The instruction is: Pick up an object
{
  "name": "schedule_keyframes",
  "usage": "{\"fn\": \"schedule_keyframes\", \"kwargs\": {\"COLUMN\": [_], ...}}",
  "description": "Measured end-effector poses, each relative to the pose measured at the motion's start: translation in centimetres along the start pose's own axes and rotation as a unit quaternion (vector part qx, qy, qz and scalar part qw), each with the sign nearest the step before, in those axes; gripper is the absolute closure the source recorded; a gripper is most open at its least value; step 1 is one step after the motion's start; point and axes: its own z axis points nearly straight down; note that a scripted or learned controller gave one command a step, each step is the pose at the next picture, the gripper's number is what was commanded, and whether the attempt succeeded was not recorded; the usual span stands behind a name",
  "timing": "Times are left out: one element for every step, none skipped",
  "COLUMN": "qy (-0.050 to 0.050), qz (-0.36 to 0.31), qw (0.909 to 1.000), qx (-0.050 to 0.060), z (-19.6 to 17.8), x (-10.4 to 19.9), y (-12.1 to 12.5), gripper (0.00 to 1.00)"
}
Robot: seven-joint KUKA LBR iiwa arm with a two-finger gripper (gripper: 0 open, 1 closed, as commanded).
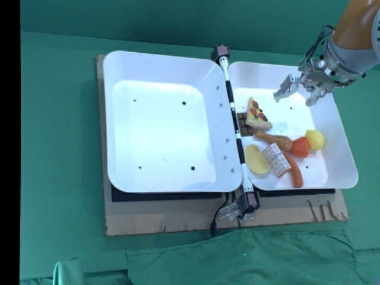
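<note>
Hovering over the right bin [332, 153], hand [298, 94] spread wide (holding nothing), above pizza slice [257, 114]

The worktop [59, 129] is covered in a smooth green cloth. Directly on it, below and to the left of the end effector [297, 94], lies a flat brown cardboard sheet [178, 223] whose edges show around the bins. A thin black pad [127, 195] rests on the cardboard, peeking out under the bins' near edges. The two shallow white plastic bins sit side by side on top: the left bin [119, 70] well to the left of the end effector, the right bin [344, 165] beneath it. A crumpled fold of green fabric [237, 257] lies along the near edge, far below the end effector.
</note>
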Motion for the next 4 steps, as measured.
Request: {"fn": "schedule_keyframes", "kwargs": {"qy": [0.000,0.000,-0.004,-0.004], "qz": [0.000,0.000,0.000,0.002], "qw": [1.0000,1.0000,1.0000,0.9999], "qx": [0.000,0.002,-0.009,-0.010], "z": [0.0,5.9,8.5,7.6], "x": [0.0,0.2,-0.1,-0.2], "y": [0.0,-0.4,0.0,0.1], "gripper": [0.00,0.00,0.00,1.00]}}
